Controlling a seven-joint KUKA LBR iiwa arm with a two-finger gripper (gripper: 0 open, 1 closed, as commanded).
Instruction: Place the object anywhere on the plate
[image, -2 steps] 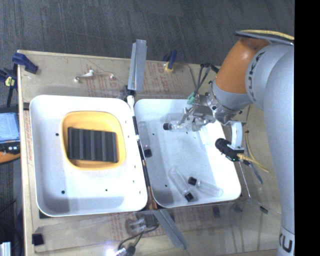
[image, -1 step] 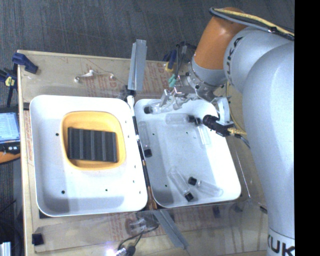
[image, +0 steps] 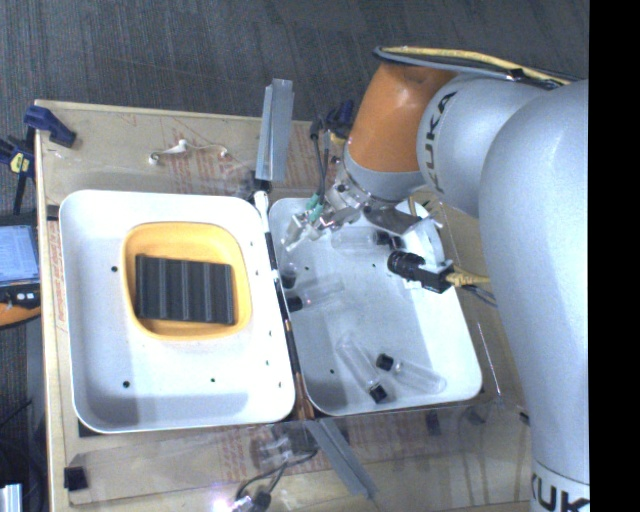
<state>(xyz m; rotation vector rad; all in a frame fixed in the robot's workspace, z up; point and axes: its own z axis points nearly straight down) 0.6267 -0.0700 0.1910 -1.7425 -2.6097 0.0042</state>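
Note:
A yellow plate (image: 186, 236) with rounded corners lies in the left white bin (image: 100, 380). On its middle rests a dark grey ridged block (image: 185, 290), lying flat and inside the plate's rim. My gripper (image: 312, 222) hangs over the far left corner of the right bin (image: 455, 385), below the orange band of the arm (image: 400, 110). It is well to the right of the plate, past the wall between the two bins. Glare and clear parts around the gripper hide its tip.
Clear plastic tubes with black caps (image: 385, 365) lie near the front of the right bin. Two small black pieces (image: 292, 290) sit by its left wall. A black plug with a cable (image: 418, 270) hangs off the wrist. A metal bar (image: 272, 130) stands behind the bins.

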